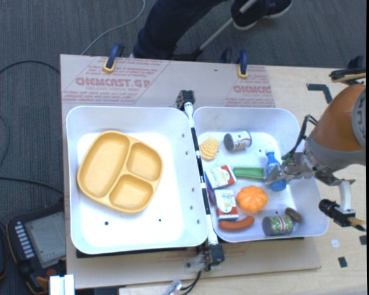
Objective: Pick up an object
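The gripper (281, 176) sits low over the right bin (295, 123), and its tip is right against a small blue bottle (271, 162) and a blue piece (277, 185) just below it; whether the tip is spread or pinching either of them cannot be told from this angle. The arm (338, 131), grey with an orange band, comes in from the right of the gripper.

Just to the left of the gripper lies a green stick-shaped item (249, 173), and below-left of it is an orange pumpkin (252, 198). Further left are two small red-and-white packets (221, 176) (226, 203), one above the other. Above-left of the gripper a small can (238, 141) lies on its side, with a yellow waffle (209, 147) beyond it near the bin's left wall. Below the gripper a second can (278, 224) lies near the bin's lower rim, a small brown piece (293, 214) beside it, and a red sausage (236, 224) to its left.

Well to the left of the gripper, the left bin (80, 226) holds a yellow divided plate (120, 171). Both bins rest on a wooden board (172, 78) with red lettering.
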Robot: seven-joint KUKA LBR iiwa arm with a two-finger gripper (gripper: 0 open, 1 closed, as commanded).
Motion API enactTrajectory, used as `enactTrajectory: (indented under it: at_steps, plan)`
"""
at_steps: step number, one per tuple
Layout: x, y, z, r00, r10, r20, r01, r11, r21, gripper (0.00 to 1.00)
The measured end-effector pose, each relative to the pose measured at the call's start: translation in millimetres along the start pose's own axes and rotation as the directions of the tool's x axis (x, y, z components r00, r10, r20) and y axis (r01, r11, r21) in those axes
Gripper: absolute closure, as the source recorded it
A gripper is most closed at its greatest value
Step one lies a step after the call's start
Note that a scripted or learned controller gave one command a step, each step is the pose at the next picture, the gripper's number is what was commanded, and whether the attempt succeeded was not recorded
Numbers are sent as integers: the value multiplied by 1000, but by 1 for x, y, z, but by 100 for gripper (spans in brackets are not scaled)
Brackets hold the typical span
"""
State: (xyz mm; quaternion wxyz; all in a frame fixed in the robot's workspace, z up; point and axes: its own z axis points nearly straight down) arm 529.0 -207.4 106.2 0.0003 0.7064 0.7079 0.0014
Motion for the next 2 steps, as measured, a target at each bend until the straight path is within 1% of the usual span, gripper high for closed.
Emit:
enactTrajectory:
  at_steps: [1, 2]
  plan:
    - [51, -10, -46, 1000, 0, 1, 0, 1000, 2, 100]
    - [133, -31, -89, 1000, 0, 1, 0, 1000, 3, 100]
